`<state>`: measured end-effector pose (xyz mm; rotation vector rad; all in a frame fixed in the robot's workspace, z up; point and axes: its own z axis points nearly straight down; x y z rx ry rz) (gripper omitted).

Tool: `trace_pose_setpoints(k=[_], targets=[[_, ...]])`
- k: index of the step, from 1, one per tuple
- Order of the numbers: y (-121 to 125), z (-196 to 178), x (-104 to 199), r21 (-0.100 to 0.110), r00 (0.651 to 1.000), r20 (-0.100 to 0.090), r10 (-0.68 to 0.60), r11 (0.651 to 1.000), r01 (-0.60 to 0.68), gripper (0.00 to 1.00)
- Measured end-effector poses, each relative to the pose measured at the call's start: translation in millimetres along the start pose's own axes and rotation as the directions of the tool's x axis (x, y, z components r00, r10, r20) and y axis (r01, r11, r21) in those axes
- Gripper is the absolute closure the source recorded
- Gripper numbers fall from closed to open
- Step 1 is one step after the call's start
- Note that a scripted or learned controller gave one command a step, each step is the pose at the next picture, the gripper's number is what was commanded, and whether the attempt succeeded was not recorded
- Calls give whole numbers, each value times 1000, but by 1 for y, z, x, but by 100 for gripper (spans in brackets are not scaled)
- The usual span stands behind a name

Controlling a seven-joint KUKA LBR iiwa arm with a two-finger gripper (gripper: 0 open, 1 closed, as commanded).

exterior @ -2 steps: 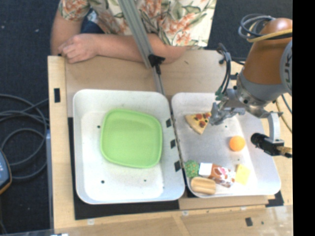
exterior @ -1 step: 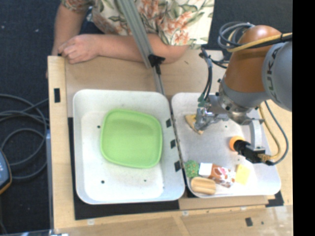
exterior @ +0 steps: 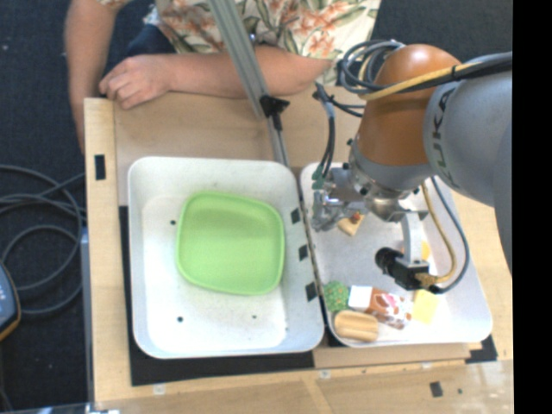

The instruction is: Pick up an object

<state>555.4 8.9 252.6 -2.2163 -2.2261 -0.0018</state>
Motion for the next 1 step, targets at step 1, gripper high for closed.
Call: trace_pose_setpoints(k=[1], targets=[[-12,-6,51,-1,1000,0,0,1000,0,100]])
